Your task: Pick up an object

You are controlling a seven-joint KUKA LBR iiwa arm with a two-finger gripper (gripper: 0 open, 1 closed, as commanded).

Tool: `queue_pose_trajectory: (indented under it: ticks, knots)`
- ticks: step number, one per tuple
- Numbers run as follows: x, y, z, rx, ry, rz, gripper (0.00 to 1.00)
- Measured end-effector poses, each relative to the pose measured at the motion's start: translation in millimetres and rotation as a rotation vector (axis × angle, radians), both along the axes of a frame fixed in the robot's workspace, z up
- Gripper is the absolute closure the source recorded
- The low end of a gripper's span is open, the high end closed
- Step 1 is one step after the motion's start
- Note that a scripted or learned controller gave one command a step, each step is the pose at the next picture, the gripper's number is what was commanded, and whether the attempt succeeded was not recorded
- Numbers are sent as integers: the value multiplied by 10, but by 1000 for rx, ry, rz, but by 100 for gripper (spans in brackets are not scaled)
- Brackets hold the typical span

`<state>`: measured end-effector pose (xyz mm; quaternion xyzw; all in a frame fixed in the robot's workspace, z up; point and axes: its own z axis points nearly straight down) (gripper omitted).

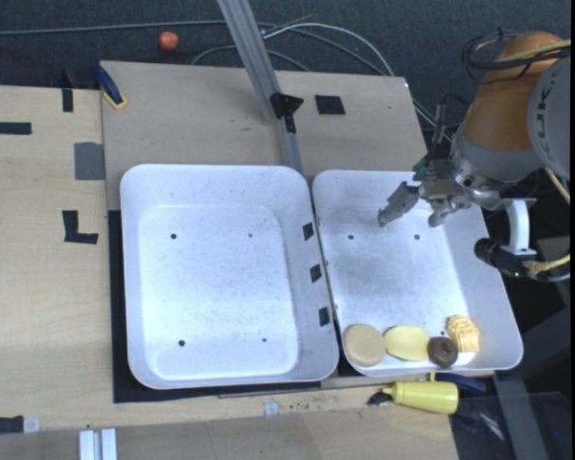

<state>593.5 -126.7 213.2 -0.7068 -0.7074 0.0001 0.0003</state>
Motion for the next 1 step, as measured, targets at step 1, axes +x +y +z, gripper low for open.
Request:
queue_pose_trajectory:
  ticks: [1]
  knots:
    - [-445,15,106,-1,-1,-1,0]
